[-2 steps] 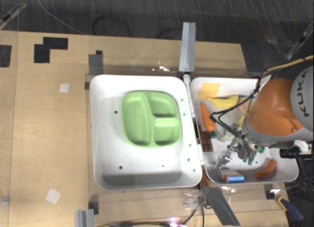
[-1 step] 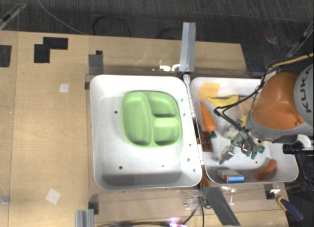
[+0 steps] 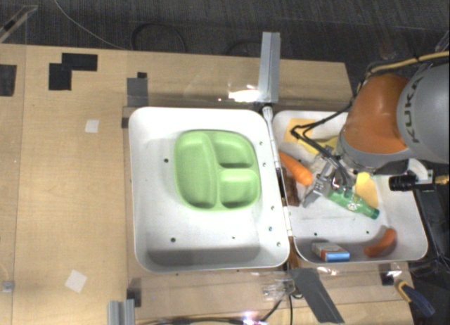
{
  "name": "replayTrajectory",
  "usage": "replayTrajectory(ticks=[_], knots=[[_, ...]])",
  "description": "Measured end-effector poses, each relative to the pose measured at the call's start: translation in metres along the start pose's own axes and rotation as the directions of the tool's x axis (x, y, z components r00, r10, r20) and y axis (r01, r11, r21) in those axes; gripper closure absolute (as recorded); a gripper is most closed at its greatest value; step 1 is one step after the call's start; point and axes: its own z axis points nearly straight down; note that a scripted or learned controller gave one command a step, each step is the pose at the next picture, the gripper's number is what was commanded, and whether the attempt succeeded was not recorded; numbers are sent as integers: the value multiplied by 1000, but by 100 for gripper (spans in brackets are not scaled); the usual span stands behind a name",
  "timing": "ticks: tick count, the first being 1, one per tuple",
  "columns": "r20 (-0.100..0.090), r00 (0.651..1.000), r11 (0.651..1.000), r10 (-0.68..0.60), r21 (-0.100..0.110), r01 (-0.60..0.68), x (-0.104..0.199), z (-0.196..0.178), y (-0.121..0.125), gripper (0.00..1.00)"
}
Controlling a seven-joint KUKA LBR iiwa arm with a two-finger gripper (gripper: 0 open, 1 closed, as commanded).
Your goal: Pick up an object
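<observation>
Just right of the claw [image 3: 310, 198], touching or nearly touching it: a green translucent plastic bottle [image 3: 356, 205], lying on its side on the floor of the right-hand shallow white bin [image 3: 415, 236], neck end toward the claw. Not seen lifted or pinched. Cannot tell whether the claw is spread or pressed together; metal parts too small and cluttered to read.

Just left of and slightly above the claw: an orange carrot-shaped piece [image 3: 298, 171], lying aslant near the bin's left wall. Just beyond the bottle, right of the claw: a small yellow rounded item [image 3: 365, 187], partly under the wrist. Above the claw, at the far end of the same bin: a flat yellow piece [image 3: 304, 127], crossed by a black cable [image 3: 309, 134]. Below and to the right of the claw, near the front rim: a reddish-brown sausage-shaped piece [image 3: 380, 242]. Almost straight below the claw, against the front rim: a small box in grey, blue and red [image 3: 332, 252].

Over the right bin, up and right of the claw: the grey arm with its orange band [image 3: 376, 116].

Well left of the claw, apart from all the above: the left-hand shallow white bin [image 3: 151, 239], holding a light green divided plastic plate [image 3: 214, 169] with three compartments. Bins side by side, rims touching or nearly so.

Under both bins: a pale wooden tabletop [image 3: 70, 211], with black square markings [image 3: 70, 69] far up and left of the claw, and a grey metal post [image 3: 270, 63] standing above the seam between the bins.
</observation>
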Motion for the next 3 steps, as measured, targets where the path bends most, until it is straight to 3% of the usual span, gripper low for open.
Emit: replayTrajectory(ticks=[1, 2, 3], knots=[[-4, 1000, 1000, -26, 1, 26, -13, 1, 11, 0], [-4, 964, 964, -266, -2, 266, -41, 2, 20, 0], [-3, 947, 947, -320, -2, 320, -18, 0, -19, 0]])
